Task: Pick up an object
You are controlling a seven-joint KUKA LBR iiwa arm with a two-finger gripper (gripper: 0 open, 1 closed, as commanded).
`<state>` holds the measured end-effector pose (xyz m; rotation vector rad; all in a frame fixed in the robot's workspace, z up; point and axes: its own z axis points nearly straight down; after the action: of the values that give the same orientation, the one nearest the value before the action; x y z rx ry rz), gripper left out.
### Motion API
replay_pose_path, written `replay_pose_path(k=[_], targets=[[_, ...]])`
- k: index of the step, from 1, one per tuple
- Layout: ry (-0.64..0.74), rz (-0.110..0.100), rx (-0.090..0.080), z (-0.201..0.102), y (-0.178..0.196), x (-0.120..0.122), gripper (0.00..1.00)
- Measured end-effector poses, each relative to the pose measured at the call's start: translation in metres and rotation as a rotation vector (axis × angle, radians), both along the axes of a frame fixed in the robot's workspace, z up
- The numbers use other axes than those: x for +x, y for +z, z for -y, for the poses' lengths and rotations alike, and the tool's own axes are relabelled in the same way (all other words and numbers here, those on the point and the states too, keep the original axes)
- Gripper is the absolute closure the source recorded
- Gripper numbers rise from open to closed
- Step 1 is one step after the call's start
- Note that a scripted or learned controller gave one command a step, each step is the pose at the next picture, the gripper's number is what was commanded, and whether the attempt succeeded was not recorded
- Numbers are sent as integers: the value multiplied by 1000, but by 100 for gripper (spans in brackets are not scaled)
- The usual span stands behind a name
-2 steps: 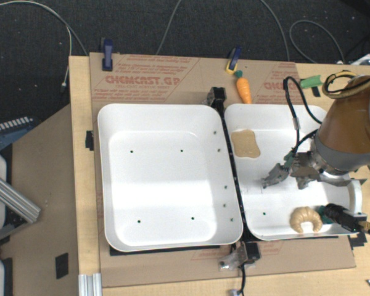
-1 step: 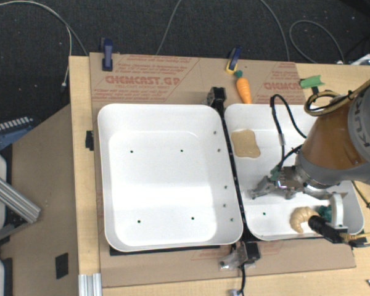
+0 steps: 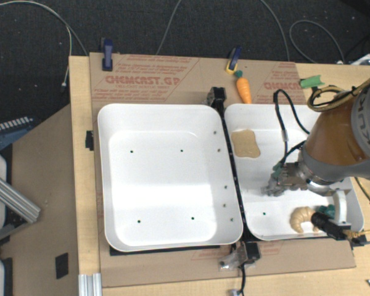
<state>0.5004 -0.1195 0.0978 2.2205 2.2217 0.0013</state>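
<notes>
Bins first: I see the left bin point(image 3: 166, 177) well left of my gripper point(image 3: 277, 184), which sits low inside the right bin point(image 3: 259, 224). I cannot tell its finger state. Tan flat piece point(image 3: 245, 144) lies up-left of it; croissant-shaped object point(image 3: 302, 219) just below-right; carrot point(image 3: 243, 89) on the board beyond.

The gripper point(image 3: 276, 187) hung low over the right bin point(image 3: 259, 224) — between a tan flat piece point(image 3: 245, 143) and a croissant-like object point(image 3: 302, 218); the left bin point(image 3: 166, 233) lay beside it.
</notes>
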Motion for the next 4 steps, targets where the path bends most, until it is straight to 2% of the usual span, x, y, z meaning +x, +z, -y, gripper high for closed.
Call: replay_pose_path(k=[3,4], targets=[[0,4,-1,-4,176,-3,100],[3,-1,1,-47,168,22,100]])
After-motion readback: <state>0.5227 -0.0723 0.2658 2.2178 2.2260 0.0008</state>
